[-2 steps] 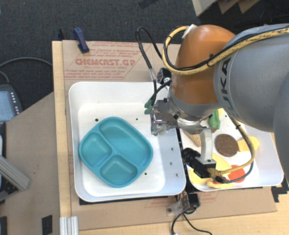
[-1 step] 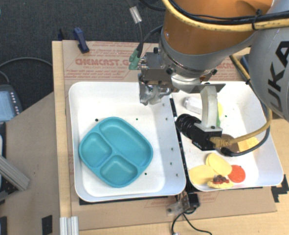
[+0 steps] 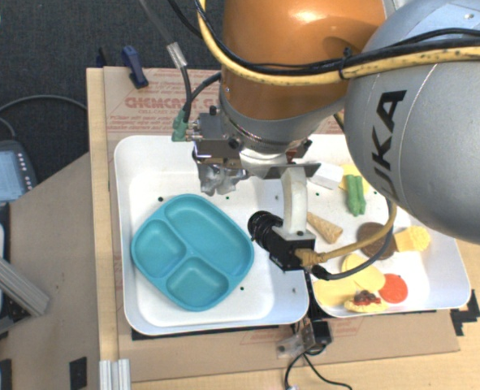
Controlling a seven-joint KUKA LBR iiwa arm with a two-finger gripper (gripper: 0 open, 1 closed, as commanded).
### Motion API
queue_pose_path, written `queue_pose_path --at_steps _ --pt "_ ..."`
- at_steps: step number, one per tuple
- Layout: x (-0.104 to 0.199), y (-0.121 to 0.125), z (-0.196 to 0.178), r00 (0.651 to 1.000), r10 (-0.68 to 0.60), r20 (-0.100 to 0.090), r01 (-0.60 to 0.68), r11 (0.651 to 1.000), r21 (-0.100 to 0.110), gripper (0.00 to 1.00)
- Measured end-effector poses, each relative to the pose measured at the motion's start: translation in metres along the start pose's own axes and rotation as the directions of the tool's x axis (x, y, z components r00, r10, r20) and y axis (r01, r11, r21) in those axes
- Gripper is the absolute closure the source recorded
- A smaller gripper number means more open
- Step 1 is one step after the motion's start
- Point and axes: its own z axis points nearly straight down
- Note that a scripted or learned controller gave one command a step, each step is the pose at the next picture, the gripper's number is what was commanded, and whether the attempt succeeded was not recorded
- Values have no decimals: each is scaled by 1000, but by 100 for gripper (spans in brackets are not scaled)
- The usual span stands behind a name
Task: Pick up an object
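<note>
End effector (image 3: pixel 223 177) hangs just above the blue tray (image 3: pixel 192 252), around its 12 o'clock edge. Honestly can't tell how wide it's set.

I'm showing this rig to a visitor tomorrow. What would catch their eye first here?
The huge grey arm with its orange band looms over the upper middle, hiding much of the bench. Below it, a teal divided plate lies in the left bin, while small colourful toy foods, such as a green piece, lie in the right bin.
</note>
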Motion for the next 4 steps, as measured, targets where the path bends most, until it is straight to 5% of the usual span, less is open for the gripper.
queue_pose_path --at_steps 1,2,3,4 --pt "-39 24 57 1000 8 2 -8 1000 2 100" --pt "1 80 187 1000 1 -3 -1 1000 -4 100" --pt "-2 194 138 1000 2 -3 -2 1000 -19 100" --pt "-2 189 0 1000 1 -5 -1 1000 -19 100"
